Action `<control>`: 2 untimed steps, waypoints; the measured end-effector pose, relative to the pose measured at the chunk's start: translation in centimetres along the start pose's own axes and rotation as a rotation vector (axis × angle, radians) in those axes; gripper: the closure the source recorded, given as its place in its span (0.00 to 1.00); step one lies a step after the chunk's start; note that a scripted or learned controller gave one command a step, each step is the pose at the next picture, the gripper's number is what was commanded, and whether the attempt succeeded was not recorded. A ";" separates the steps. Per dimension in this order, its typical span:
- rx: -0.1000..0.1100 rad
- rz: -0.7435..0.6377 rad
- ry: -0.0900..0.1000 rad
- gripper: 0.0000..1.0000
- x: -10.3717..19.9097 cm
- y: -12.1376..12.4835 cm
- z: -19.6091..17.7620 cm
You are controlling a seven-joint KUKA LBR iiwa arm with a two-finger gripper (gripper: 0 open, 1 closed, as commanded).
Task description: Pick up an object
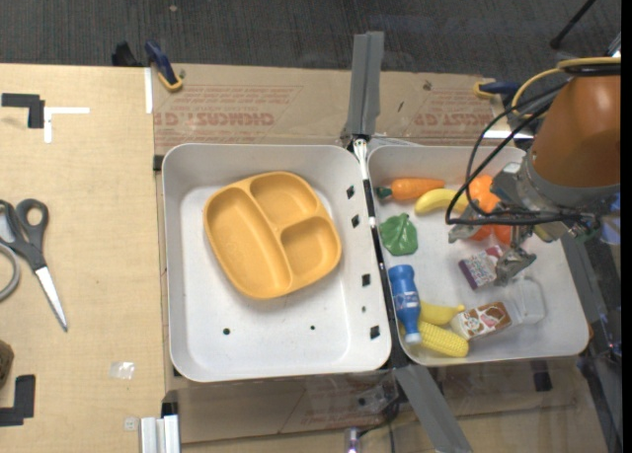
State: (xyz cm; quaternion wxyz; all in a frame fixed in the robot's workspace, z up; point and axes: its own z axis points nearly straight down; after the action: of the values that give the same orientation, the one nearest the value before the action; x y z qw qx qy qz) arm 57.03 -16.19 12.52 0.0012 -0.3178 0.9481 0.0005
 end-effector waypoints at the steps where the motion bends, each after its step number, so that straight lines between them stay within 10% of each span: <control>1: 0.006 -0.020 -0.003 0.00 -3.1 -1.3 2.8; 2: 0.009 0.005 -0.006 0.00 -4.7 -3.2 2.7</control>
State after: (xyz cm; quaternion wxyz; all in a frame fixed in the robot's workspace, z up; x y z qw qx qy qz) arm 62.66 -15.89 9.83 0.0055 -0.3155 0.9489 -0.0027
